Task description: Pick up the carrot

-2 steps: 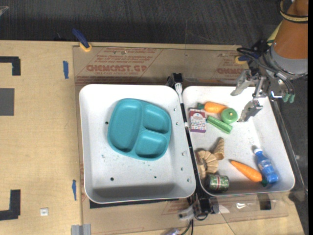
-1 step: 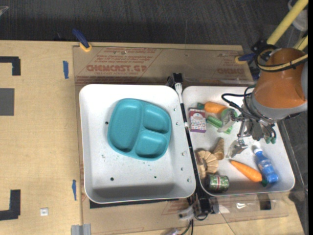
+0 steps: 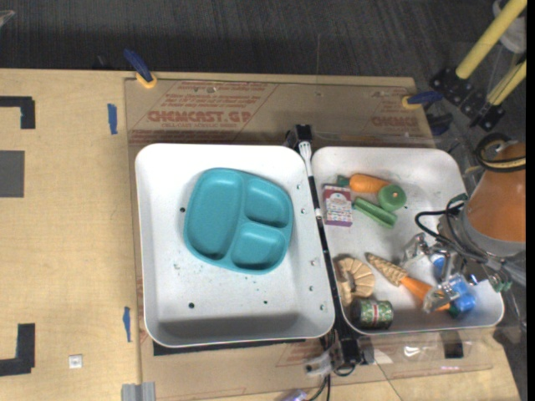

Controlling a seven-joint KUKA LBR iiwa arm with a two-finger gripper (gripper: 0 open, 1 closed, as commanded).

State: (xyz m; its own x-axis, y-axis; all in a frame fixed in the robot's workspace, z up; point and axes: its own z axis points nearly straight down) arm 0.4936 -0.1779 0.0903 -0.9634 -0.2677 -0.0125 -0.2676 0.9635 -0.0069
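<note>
- My gripper sits low in the right bin's near-right corner; jaw state I cannot tell.
- I'd aim for the carrot at the far side, approaching along its length.

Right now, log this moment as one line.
gripper: low in right bin | carrot: far end, untouched | teal plate: left bin

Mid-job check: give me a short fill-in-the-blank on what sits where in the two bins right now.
1. The teal sectioned plastic plate lies in the ____ bin.
2. The orange carrot lies in the ____ bin.
3. Beside the carrot's tip sits a round ____ piece.
4. The dark can lies near that bin's ____ edge.

Missing words: left; right; green; front
</note>
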